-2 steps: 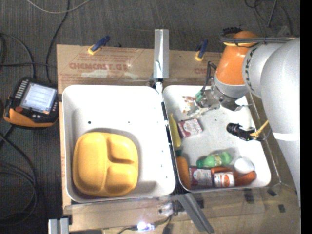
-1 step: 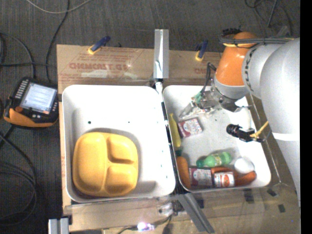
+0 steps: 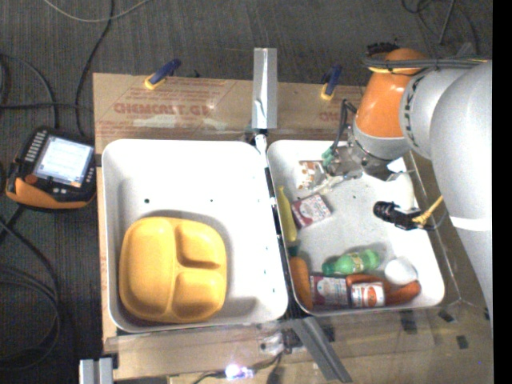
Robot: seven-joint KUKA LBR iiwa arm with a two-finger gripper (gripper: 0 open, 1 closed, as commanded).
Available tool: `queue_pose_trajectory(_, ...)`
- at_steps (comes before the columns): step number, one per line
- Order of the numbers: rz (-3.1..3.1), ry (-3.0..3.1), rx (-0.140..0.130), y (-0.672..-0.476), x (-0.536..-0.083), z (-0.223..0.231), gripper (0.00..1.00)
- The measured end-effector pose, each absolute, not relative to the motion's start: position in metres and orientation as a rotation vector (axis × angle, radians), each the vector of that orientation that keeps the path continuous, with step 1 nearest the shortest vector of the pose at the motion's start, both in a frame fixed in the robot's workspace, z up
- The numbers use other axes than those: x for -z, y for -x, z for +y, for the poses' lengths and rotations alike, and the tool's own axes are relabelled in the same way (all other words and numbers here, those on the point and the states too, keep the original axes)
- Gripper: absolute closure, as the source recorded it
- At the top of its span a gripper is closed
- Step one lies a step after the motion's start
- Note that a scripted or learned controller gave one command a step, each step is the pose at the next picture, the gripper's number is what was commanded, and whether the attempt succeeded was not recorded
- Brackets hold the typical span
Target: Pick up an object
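Over the right-hand bin point(image 3: 432, 238), the grey arm point(image 3: 460, 126) reaches in from the right, its orange band bent down toward the far left corner. Its tool point(image 3: 336, 162) hangs just above a small packet point(image 3: 312, 169) — whether it is open or closed cannot be made out. Nearer lie a green bottle point(image 3: 356, 261) and a red bottle point(image 3: 364, 293). A yellow tray point(image 3: 172, 269) sits in the left bin point(image 3: 116, 166).

2 white bins point(image 3: 112, 214), 1 yellow tray point(image 3: 173, 269)
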State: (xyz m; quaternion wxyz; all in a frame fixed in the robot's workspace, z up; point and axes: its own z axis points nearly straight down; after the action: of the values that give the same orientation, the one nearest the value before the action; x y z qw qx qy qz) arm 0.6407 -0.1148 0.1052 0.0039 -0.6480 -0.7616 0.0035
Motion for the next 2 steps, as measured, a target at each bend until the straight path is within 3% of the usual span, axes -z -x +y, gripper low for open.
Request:
queue_pose_trajectory(1,-2.382,2.027,-0.015,-0.639,-0.104,-0.114,0.0)
queue_pose_trajectory(2,-2.387,1.937,-0.051,-0.656,-0.088,-0.136,0.0)
